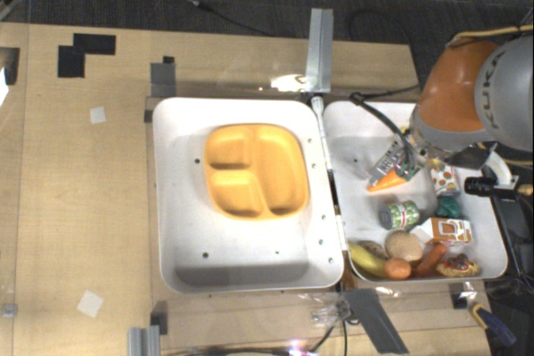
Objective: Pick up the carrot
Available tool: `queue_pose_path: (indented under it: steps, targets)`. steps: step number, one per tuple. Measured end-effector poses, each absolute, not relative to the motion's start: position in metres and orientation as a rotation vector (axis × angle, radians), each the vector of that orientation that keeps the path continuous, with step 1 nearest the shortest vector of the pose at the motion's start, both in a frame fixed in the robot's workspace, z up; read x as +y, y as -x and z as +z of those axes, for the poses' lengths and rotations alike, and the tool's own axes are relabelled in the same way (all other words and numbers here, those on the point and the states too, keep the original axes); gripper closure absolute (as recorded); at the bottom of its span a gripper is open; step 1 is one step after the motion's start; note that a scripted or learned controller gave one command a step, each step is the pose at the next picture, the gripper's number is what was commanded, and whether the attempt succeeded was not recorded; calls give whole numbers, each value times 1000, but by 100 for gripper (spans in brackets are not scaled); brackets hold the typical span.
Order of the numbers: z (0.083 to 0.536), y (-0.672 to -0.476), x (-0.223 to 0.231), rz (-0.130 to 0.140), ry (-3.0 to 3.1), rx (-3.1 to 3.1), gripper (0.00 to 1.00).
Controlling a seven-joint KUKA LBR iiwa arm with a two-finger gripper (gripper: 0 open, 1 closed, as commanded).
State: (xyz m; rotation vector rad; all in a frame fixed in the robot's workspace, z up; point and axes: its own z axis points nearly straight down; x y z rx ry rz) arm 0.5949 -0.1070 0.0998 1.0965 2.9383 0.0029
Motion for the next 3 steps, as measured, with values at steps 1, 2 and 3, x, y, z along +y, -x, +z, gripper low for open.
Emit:
queue_pose_path:
  steps: [1,2,3]
  targets:
    - [188,-562,-43,5,-619,3067,100]
    - [103,-566,-100,0,-725,3056,100]
    - [104,-654,-111,6,-1818,2552,100]
